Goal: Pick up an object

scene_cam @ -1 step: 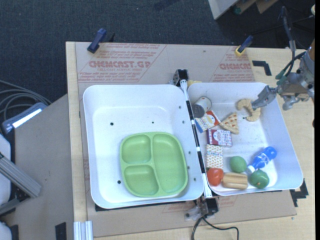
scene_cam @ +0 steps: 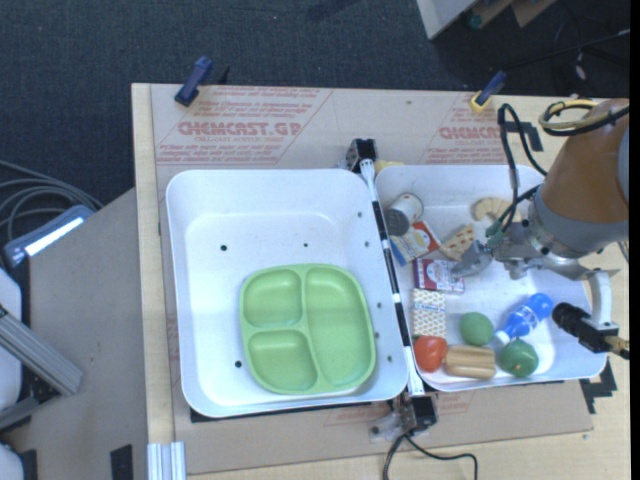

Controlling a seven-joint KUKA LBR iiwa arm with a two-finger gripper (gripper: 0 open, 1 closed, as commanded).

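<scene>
Claw (scene_cam: 478, 258) low in the right bin (scene_cam: 560, 373) over the clutter; whether it grips anything, I cannot tell. Nearest the front rim lie a tomato (scene_cam: 430, 352), bread roll (scene_cam: 470, 362) and lime (scene_cam: 477, 327) — light, hard toy food, slippery, best pinched across the middle. Farther back sits a stiff little packet (scene_cam: 440, 274) — flat, awkward.

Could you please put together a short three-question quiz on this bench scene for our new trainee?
1. True or false: the green tray lies in the right bin.
2. How many compartments does the green tray have?
3. What lies nearest the blue bottle? A) the red tomato B) the green lime C) the white cup

Key: 1. False, it lies in the left bin. 2. Three. 3. B.
</scene>
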